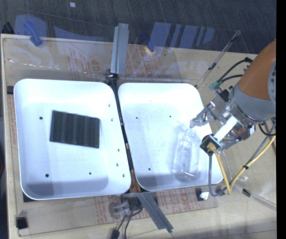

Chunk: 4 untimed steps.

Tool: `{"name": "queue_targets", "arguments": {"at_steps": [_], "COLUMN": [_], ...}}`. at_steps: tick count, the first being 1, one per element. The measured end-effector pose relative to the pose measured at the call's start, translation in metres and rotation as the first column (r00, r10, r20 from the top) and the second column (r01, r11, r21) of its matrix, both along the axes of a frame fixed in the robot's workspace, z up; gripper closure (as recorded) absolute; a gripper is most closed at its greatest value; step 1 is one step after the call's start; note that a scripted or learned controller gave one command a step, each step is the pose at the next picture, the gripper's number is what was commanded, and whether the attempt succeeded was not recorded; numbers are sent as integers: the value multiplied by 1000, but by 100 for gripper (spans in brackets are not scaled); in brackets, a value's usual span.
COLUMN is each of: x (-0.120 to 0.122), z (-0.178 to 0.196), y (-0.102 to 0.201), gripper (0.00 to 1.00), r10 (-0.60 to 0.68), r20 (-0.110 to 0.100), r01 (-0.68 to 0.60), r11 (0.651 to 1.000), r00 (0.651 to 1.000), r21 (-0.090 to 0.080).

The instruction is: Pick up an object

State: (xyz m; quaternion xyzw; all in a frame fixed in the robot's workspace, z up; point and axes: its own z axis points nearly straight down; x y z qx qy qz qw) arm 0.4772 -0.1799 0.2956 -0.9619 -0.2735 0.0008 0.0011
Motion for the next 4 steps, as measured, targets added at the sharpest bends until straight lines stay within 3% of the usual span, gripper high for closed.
{"name": "queue_targets", "arguments": {"at_steps": [1,2,3,4], "x": [1,52,124,106], "z": [72,95,46,125], "y": [-30,-30,-28,37], "gripper": [0,0,0,0], "r10": [-96,-293,-336,-294], "r20": [3,1,-4,4], "r01": [96,293,336,294], "r11": [995,956,942,956], "r00": [995,956,942,956], "r21": [-1,-2,-1,0]}}
